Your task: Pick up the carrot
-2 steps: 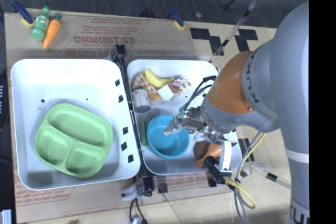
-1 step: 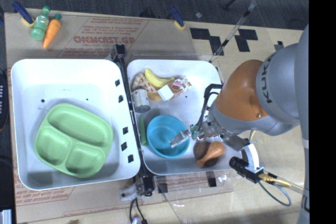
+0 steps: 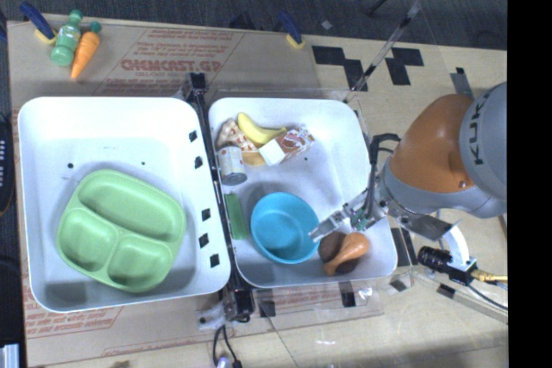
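The carrot [image 3: 84,54] is a small orange toy with a green top. It lies on the cardboard bench top at the far left, outside both bins, next to a green toy bottle [image 3: 65,43]. My gripper [image 3: 345,220] is low in the near right corner of the right bin [image 3: 354,142], far from the carrot. It hangs between a blue bowl [image 3: 283,227] and a brown-and-orange toy [image 3: 345,251], just above the toy. Nothing of the carrot is near it.
The left bin [image 3: 43,134] holds a green divided plate [image 3: 121,228]. At the right bin's back lie a banana [image 3: 259,131], a small can [image 3: 231,164] and some wrapped food [image 3: 293,142]. A green strip [image 3: 235,215] lies by the divider. Blue clamps [image 3: 291,28] grip the cardboard's far edge.
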